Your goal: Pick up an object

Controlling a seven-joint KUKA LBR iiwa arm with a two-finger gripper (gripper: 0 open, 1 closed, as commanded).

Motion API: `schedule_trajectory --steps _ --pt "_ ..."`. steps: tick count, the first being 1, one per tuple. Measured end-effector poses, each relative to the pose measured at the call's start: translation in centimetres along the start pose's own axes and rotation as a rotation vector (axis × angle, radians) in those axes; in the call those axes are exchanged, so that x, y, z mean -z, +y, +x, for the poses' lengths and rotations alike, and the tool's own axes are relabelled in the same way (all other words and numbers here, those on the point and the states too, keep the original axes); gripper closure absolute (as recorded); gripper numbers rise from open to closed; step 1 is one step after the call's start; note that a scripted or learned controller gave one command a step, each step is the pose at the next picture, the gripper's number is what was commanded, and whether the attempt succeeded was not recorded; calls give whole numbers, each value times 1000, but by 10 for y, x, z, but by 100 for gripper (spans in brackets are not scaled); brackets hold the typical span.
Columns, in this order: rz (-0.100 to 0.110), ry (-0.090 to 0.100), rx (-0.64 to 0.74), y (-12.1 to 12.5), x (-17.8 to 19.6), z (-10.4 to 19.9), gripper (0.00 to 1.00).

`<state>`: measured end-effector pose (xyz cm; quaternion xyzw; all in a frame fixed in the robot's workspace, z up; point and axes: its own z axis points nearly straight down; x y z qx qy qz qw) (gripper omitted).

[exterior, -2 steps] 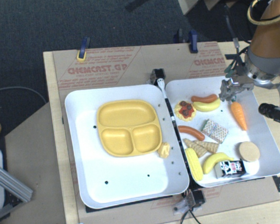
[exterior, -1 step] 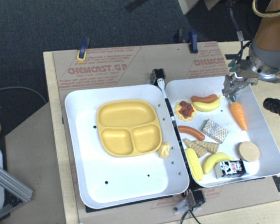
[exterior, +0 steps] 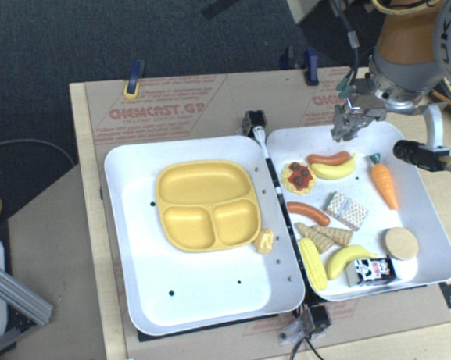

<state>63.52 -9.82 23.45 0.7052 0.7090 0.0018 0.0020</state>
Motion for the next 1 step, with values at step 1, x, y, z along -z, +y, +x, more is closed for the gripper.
schedule_trajectory --steps 1 --pt "2 1 0 23 -17 49 100"
